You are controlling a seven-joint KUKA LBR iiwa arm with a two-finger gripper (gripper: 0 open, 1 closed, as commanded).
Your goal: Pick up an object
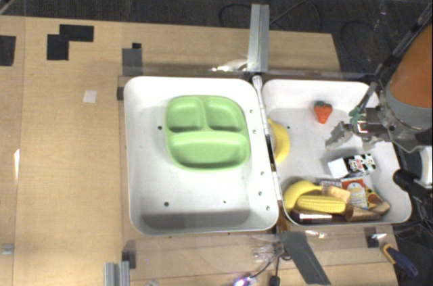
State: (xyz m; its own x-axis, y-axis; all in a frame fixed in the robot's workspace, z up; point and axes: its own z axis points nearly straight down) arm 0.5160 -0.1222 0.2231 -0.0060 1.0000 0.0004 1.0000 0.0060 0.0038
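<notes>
At the near edge of the right bin [298, 97], around five o'clock in the view, lies a heap of toy food: a yellow banana [296, 191], a corn cob [319, 203] resting across it, a small printed packet [357, 195] and a brown stick-shaped piece [369, 211] at the heap's right end. Just beyond the heap sits a small black-and-white patterned block [358, 162]. Farther back, at three o'clock, the gripper [342, 134] hangs over the right bin's floor (whether its fingers are spread or pressed together cannot be told), with nothing seen between them. A yellow curved piece [280, 140] leans against the wall shared by the bins. At two o'clock lies a small red strawberry [323, 111], apart from the gripper. The left bin [145, 143], at centre, holds a green divided plate [206, 130].
</notes>
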